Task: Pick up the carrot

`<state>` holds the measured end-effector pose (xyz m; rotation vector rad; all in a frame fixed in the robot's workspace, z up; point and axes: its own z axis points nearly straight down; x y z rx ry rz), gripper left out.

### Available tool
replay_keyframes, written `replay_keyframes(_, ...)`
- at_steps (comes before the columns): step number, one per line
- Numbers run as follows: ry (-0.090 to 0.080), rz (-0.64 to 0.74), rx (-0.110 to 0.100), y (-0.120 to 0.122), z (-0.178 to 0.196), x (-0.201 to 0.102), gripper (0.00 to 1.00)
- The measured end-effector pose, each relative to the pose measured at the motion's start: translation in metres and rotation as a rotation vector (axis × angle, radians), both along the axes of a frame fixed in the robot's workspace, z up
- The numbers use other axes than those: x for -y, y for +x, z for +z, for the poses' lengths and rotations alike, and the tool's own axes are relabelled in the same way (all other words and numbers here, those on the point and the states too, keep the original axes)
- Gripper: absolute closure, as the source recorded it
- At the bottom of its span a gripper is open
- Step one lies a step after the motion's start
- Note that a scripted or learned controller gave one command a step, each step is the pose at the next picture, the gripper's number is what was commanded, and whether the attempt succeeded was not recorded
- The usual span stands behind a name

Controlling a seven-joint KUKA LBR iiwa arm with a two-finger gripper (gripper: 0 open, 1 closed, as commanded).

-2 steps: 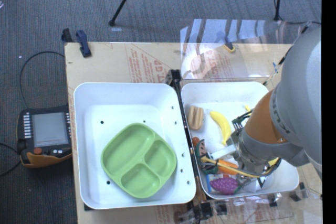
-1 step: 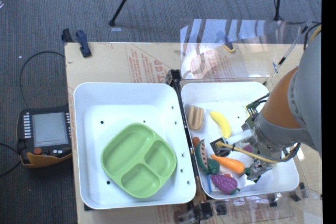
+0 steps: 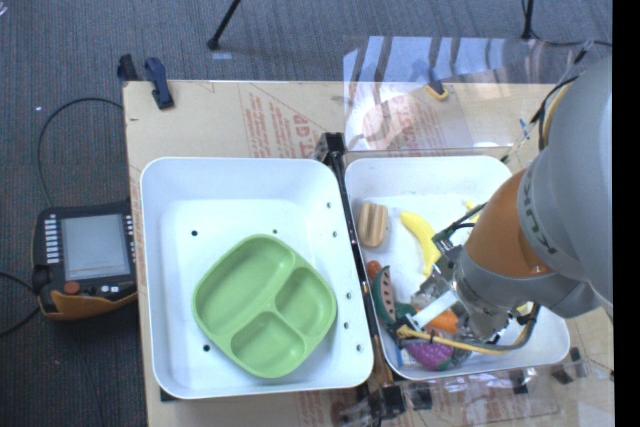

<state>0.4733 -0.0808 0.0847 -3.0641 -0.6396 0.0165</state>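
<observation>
The carrot [image 3: 447, 323], a small orange piece, lies near the front of the right bin [image 3: 500, 177], partly covered by the gripper. My gripper [image 3: 432, 300] is low in that bin, right over the carrot, on the grey arm with the orange band [image 3: 500, 240] that comes in from the right. Whether the carrot is in its grasp is hidden by the wrist.
Around the gripper in the right bin lie a yellow banana [image 3: 420, 235], a tan bread-like piece [image 3: 373, 223], a watermelon slice [image 3: 386, 291], a small red-orange item [image 3: 373, 268] and purple grapes [image 3: 432, 353]. A green divided plate [image 3: 264, 306] sits in the left bin [image 3: 170, 185].
</observation>
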Motion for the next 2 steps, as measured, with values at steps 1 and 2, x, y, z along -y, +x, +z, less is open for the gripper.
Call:
replay_keyframes(1, 0.005, -0.006, -0.006, -0.001, 0.009, 0.001, 1.00)
replay_keyframes(2, 0.000, 0.339, 0.007, 0.002, 0.102, -0.023, 1.00)
